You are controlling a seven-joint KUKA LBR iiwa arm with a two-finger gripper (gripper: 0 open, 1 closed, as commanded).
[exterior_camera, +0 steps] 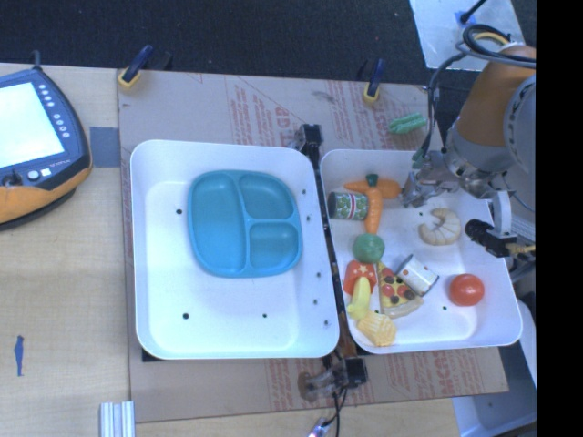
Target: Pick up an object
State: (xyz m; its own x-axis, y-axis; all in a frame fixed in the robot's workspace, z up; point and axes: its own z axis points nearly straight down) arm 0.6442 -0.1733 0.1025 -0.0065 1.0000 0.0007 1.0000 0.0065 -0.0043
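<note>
The right white bin [492, 330] holds several toy foods: a small can [346, 205], an orange carrot [374, 204], a green ball [369, 247], a beige pastry ring [442, 227], a red tomato [466, 289], a pizza slice [397, 295], a yellow corn piece [378, 330] and a red-yellow piece [361, 285]. My gripper [417, 192] hangs over the bin's upper middle, just right of the carrot and up-left of the pastry ring. Nothing shows between its tips.
The left white bin [159, 326] carries a blue divided plate [244, 222]. A green toy [407, 124] lies on the cardboard behind the right bin. A tablet-like pendant [36, 144] sits at far left. Clamps [135, 67] hold the cardboard's back edge.
</note>
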